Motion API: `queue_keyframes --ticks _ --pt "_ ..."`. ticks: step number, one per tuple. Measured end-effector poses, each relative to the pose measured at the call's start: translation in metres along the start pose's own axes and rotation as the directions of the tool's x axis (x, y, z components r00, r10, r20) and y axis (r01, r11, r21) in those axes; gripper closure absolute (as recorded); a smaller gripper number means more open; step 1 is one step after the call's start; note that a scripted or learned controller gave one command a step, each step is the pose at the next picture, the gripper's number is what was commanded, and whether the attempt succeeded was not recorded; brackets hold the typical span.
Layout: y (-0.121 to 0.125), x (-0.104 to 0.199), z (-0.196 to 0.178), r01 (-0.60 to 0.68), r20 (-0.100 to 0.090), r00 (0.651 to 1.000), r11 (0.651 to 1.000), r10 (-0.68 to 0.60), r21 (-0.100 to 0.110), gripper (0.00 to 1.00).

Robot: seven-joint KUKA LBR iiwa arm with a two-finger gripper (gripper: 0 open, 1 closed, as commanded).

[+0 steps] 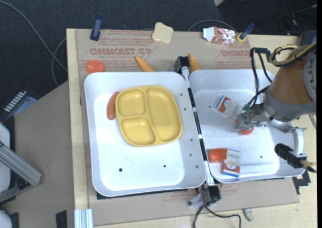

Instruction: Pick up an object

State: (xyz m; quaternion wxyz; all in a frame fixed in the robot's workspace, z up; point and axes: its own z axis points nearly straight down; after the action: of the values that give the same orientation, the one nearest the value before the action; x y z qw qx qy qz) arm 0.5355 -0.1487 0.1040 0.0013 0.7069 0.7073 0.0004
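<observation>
In the right bin (261, 164), my gripper (247, 123) is down low over a small red object (245, 131), which peeks out just beneath it. A small white, blue and orange carton (227, 106) lies just to the gripper's left. Near the bin's front edge are an orange block (217, 155) and a second small carton (231, 163), side by side. The grey arm with its orange band (292, 88) comes in from the right, hiding part of the bin's right side.
The left bin (146, 174) holds a yellow divided plate (149, 115) and a red sausage (111, 106) beside it. Behind the bins lie a bread slice (162, 32), two carrots (145, 64), a red disc (94, 66) and a carton (220, 34). Black cables (256, 71) hang by the arm.
</observation>
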Motion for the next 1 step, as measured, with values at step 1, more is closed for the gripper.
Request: queue_keyframes --ticks 1 --pt "-0.0001 0.0001 0.0002 0.0 0.0 1.0 1.0 0.0 0.0 0.0"
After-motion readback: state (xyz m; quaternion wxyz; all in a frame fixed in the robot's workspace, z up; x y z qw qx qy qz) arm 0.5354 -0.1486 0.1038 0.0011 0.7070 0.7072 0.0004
